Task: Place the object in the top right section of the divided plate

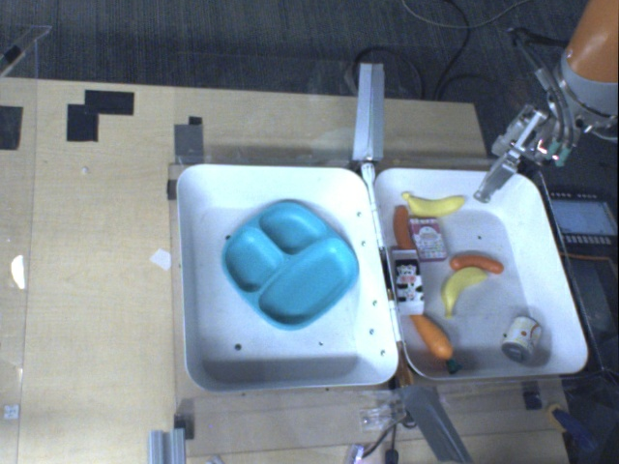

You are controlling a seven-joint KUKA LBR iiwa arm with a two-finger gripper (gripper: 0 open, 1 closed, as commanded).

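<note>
Divided plate (290,264): blue, glossy, rounded, three sections; lies in left white bin (208,356). Right bin (566,351) holds two yellow bananas (433,203) (460,287), an orange carrot (432,335), two sausages (401,227) (476,263), two small cartons (427,239) (408,281) and a can (520,337). Claw (486,190) hangs over that bin's far right corner, nearest the upper banana; whether it is open or closed cannot be told, and nothing shows held in it.

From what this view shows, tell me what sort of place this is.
Probably a robotics lab bench set up for pick-and-place trials. Two white bins sit side by side, one with a blue divided plate, the other with toy food such as a banana, and cables trail across the floor.
</note>
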